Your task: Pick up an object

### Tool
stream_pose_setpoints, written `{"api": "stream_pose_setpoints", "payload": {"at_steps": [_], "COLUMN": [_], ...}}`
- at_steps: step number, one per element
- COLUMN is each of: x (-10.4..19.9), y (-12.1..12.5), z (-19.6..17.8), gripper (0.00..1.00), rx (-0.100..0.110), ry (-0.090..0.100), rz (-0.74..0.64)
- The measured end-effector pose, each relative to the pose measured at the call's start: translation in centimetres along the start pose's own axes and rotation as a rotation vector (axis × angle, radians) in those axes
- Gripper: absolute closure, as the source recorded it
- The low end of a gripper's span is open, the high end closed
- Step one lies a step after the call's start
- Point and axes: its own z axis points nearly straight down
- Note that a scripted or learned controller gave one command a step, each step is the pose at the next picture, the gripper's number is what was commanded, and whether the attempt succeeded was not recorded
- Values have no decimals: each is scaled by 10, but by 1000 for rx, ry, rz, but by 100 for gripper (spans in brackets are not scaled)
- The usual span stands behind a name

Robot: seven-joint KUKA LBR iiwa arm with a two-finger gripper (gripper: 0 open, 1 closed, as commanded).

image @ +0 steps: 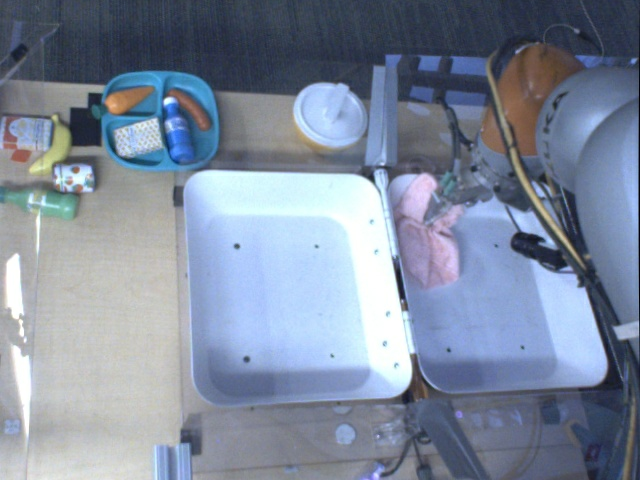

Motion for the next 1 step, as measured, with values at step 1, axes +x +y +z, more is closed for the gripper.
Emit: {"api": "stream_pose_setpoints", "payload": {"at_steps": [1], "x": [55], "y": [19], "z": [-82], "gripper": [100], "rx": [6], "ry": [4], "rz": [148]}}
